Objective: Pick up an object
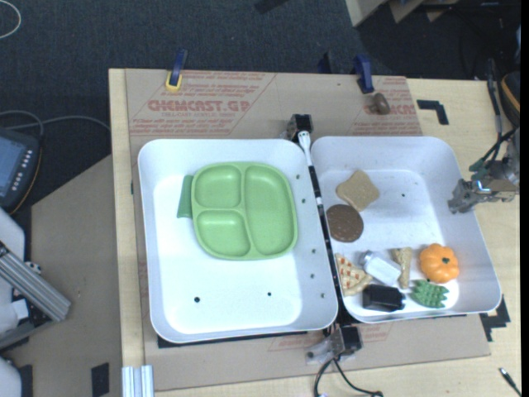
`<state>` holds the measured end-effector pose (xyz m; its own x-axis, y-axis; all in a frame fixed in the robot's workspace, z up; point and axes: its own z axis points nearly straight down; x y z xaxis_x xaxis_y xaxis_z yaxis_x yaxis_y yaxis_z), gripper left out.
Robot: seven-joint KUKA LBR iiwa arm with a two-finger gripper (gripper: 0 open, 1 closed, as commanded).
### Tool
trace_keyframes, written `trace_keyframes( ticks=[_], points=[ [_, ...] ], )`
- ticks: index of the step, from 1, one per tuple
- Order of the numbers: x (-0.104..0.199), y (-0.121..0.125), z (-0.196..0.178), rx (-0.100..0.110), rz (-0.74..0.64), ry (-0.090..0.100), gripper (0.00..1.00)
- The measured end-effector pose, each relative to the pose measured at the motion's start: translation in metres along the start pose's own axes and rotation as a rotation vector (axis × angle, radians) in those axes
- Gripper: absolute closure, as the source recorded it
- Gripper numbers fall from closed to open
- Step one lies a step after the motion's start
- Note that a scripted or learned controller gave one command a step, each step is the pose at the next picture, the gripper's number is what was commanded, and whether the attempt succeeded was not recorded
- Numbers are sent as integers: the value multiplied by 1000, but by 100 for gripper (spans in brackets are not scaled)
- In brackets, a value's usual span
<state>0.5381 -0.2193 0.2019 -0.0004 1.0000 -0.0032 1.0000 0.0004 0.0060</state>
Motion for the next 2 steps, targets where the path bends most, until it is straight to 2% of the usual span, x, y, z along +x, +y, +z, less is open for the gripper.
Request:
trace_keyframes(
  ticks=[1, 2],
  points=[
    [0, 1, -24, 1, 0, 1, 100],
    [50, 12, -35, 2, -4, 2, 100]
  ],
)
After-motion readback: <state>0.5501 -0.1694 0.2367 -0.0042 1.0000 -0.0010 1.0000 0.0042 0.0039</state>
